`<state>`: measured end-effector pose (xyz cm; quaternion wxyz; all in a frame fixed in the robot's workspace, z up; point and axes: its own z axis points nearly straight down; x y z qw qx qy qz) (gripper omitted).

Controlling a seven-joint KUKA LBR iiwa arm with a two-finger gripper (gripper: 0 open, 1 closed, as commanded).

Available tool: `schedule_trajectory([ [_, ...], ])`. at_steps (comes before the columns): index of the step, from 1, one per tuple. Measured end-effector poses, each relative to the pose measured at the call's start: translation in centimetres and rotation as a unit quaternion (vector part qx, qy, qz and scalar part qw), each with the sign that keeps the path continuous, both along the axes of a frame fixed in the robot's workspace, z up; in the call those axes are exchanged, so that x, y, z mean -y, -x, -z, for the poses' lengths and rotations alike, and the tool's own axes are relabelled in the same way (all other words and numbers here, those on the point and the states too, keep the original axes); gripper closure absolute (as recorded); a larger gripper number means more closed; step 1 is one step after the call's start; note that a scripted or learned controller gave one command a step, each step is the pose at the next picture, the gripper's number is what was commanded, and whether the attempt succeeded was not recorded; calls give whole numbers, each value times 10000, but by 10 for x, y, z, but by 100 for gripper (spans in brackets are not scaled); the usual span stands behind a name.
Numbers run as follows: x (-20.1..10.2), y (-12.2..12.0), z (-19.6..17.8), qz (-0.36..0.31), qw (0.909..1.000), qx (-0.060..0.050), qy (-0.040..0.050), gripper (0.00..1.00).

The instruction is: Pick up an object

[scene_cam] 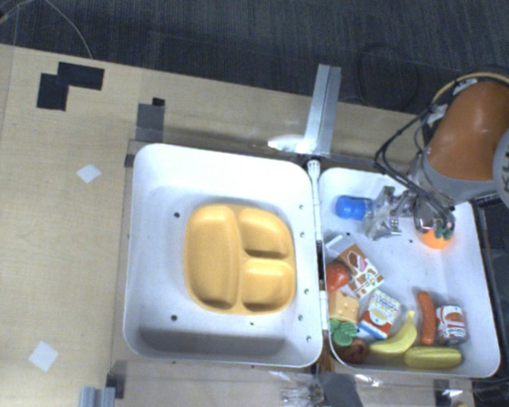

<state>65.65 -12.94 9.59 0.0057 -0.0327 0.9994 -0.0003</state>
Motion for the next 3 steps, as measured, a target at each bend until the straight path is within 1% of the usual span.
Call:
schedule_trajectory([
  [1,1,9,6,5,9998,-213,-18,0],
  [2,48,88,6,-503,9987,14,25,0],
  [3,72,2,8,-616,9981,-53,11,0],
])
